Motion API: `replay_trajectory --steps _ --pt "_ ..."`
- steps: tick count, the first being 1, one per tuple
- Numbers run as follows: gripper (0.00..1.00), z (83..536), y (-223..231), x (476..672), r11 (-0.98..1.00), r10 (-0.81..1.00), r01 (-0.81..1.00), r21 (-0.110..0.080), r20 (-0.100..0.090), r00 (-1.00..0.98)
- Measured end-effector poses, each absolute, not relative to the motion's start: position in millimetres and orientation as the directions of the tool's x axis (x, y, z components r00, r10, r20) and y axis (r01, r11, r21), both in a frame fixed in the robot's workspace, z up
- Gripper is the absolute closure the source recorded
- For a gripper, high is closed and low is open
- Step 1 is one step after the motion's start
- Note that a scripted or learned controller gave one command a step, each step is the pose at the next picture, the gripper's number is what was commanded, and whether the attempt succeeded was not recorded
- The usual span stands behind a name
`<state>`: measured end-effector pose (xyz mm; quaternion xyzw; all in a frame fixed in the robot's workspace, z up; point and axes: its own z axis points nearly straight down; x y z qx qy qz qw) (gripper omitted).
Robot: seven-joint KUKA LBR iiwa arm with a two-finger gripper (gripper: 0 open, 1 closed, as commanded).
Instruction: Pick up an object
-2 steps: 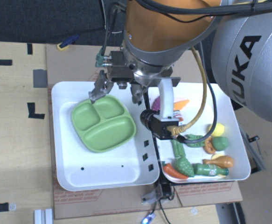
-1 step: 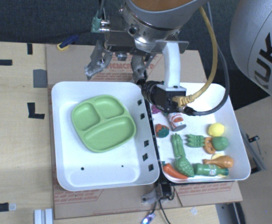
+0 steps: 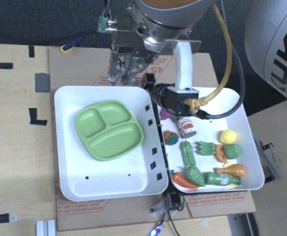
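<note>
A robotics lab: a grey industrial arm (image 3: 182, 14) with exposed cables (image 3: 225, 58) hangs over two white bins (image 3: 64, 132) on a cardboard-covered surface (image 3: 15, 132) bearing black tape marks (image 3: 35, 116), with plastic toy food (image 3: 202, 166) as test objects.

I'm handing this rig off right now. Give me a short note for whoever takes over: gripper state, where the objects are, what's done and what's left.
Gripper: above the far edge of the left bin, over the cardboard just beyond its rim; nothing shows between its fingers, and whether they are open or shut is unclear.
Left bin: a green divided plate lying flat.
Right bin: small toy foods clustered toward the near side, among them a yellow ball, a small red-and-white can and a green corn-like piece.
Done: nothing picked up yet.
Left: bring the gripper down on one object, close on it and lift.
</note>
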<state>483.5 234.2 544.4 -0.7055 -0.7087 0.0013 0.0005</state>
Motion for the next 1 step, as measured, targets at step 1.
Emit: replay_trajectory --steps 1 --pt "1.0 305.3 215.7 509.5 -0.001 1.0 1.0 -0.016 -0.008 0.001"
